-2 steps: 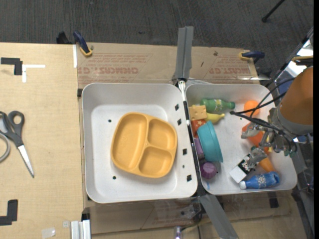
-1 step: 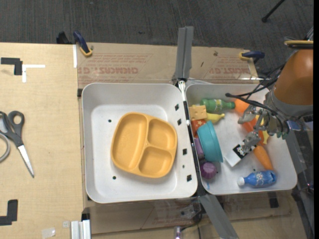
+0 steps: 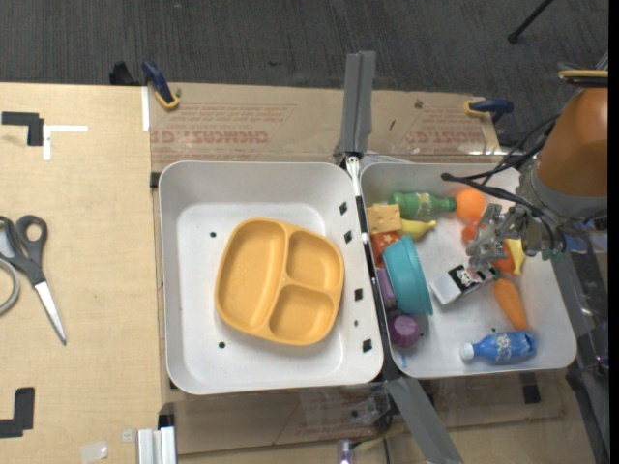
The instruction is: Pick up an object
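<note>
The black-and-white card point(image 3: 464, 280) lay flat and tilted in the right-hand bin point(image 3: 551, 356), right of centre in the frame, just under the claw point(image 3: 486, 245). Flat and crowded by the carrot point(image 3: 510, 303), it looked likely to slip. Whether the claw was released or clenched, I couldn't tell.

Two white bins sit side by side: the left bin point(image 3: 184, 288) holds one yellow divided plate point(image 3: 280, 281). The right bin point(image 3: 542, 356) holds one green bottle point(image 3: 423, 203), one blue bottle point(image 3: 499, 347), one teal bowl point(image 3: 408, 275), one carrot point(image 3: 511, 303) and one banana point(image 3: 417, 227).
</note>
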You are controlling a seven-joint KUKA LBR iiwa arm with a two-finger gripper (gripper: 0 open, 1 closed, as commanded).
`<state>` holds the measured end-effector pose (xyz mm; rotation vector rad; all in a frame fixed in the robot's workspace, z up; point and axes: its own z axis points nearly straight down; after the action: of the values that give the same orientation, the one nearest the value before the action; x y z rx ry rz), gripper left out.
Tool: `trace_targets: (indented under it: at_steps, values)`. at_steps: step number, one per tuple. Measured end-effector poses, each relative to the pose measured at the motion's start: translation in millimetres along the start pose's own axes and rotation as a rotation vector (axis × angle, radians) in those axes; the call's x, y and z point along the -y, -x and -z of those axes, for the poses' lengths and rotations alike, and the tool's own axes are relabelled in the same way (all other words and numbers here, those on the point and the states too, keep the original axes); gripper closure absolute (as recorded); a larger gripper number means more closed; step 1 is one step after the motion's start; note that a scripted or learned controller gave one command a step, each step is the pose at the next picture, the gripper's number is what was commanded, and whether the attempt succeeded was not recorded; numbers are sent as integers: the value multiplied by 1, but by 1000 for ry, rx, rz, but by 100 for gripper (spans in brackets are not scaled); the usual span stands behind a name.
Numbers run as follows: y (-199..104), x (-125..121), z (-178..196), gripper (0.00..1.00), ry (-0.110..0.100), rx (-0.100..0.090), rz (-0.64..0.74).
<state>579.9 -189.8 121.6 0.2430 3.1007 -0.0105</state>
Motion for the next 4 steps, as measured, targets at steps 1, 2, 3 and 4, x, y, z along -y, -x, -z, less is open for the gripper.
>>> trace_targets:
  at_steps: [1,2,3,4]
  values:
    - [0,0,-1,0,0,-1,0]
    - [-25,5,-13,0,2,5,16]
    - [-78,45,-12,0,2,5,-124]
    - [-81,43,-12,0,2,14,-6]
